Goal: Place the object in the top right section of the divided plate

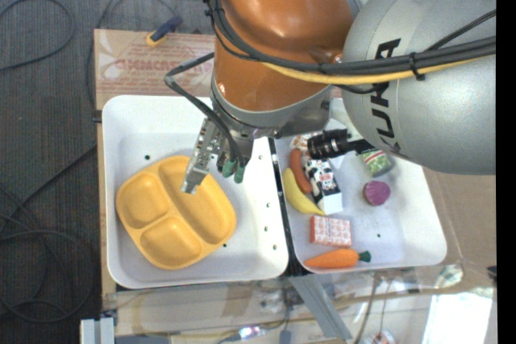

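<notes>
A yellow divided plate (139,231) with three sections lies tilted in the left white bin (145,121). My gripper (214,178) hangs over the plate's upper right edge. It is open: a grey finger (194,176) reaches down to the plate, the green-tipped finger (234,168) stands apart to its right, and nothing shows between them. The plate's sections hold nothing. The large orange and grey wrist hides the back of both bins.
The right bin (419,242) holds several toy foods: a banana (299,197), a sausage (298,163), a black and white piece (326,180), a green item (376,163), a purple item (376,192), a pink wafer block (331,230) and a carrot (334,259).
</notes>
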You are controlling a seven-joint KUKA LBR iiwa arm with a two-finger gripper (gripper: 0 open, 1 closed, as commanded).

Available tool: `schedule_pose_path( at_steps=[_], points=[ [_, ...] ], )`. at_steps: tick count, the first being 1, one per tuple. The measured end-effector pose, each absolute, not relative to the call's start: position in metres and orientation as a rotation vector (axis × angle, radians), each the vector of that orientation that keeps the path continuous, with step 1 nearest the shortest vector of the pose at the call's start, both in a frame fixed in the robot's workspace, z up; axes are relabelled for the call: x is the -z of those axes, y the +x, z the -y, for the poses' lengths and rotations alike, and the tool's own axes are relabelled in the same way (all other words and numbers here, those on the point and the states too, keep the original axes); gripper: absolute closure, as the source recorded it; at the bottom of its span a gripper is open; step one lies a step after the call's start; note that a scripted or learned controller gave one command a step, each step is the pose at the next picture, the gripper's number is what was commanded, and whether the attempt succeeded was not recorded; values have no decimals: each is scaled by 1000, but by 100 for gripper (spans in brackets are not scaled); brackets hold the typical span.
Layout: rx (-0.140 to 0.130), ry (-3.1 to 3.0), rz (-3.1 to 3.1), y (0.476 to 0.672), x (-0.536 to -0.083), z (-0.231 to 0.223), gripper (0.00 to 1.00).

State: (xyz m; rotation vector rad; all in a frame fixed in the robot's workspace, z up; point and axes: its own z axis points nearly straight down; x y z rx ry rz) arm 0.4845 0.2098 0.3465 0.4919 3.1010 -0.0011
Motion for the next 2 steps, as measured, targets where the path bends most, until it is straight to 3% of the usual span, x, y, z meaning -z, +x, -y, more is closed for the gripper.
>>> schedule_pose_path(
  at_steps=[1, 2],
  points=[
    [0, 473, -3105, 484, -352, -153, 100],
    [0, -111, -3137, 485, -384, -137, 100]
  ],
)
